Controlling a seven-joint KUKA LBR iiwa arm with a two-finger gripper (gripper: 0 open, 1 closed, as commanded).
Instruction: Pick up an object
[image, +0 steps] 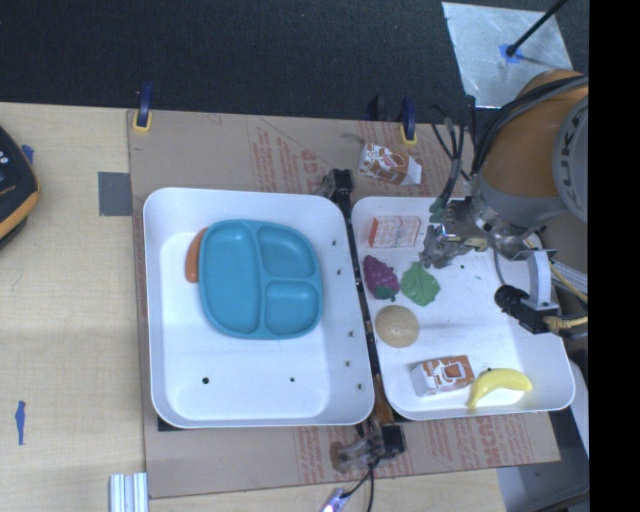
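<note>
The tool (437, 250) hung low over the right bin (455, 310), just above and right of the green leafy piece (421, 286); whether it was released or clenched could not be told from this slant. That green piece lay nearest, down and slightly left of the tool, with the purple grapes (380, 276) beside it; judged the likeliest target, it called for a short descent leftward.

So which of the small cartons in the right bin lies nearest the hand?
The upper carton, just left of the hand. The other carton lies beside the banana at the bin's opposite end.
</note>
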